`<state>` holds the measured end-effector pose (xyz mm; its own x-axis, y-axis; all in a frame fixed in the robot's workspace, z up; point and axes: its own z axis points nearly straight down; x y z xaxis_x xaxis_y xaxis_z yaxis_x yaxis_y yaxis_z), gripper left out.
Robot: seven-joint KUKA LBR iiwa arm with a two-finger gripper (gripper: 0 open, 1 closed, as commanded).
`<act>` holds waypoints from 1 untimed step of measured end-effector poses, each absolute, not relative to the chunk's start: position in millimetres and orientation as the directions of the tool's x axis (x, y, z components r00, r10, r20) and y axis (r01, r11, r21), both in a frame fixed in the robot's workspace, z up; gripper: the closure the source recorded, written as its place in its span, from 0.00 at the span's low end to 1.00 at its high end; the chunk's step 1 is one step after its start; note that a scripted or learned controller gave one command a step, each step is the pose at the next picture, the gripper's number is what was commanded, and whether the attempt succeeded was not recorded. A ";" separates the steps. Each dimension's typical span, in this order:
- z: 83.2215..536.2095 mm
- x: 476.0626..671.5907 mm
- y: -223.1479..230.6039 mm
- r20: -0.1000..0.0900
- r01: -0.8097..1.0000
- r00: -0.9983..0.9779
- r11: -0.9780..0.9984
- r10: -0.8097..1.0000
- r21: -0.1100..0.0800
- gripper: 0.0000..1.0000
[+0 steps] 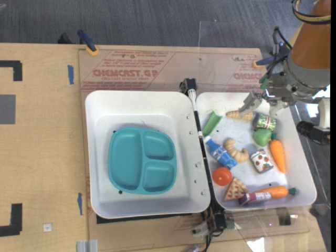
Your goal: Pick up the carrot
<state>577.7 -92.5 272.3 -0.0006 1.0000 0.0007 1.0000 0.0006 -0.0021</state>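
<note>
The carrot (277,155), orange and tapered, lies near the right wall of the right bin (307,180), pointing toward the front. A round green piece (262,137) sits right by its upper end. My gripper (261,108) hangs over the back of that bin, open, with nothing between its fingers. One finger (248,107) is near a small yellow pastry (237,115); the other (273,109) is above a small green-labelled can (265,122). The carrot is below the gripper in the view, past the can and apart from it.
The right bin also holds a green pod (211,124), a blue bottle (218,151), a croissant (240,152), a red tomato (221,176), a pizza slice (236,189), a red-and-white cube (261,161) and a long orange tube (269,195). The left bin (100,119) holds a teal divided plate (142,160).
</note>
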 end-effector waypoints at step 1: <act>205.9 577.2 -157.9 0.001 0.982 -0.191 0.191 0.982 -0.006 0.00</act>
<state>577.2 -157.9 205.9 -0.1912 0.9816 0.0008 0.9815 0.1912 -0.0058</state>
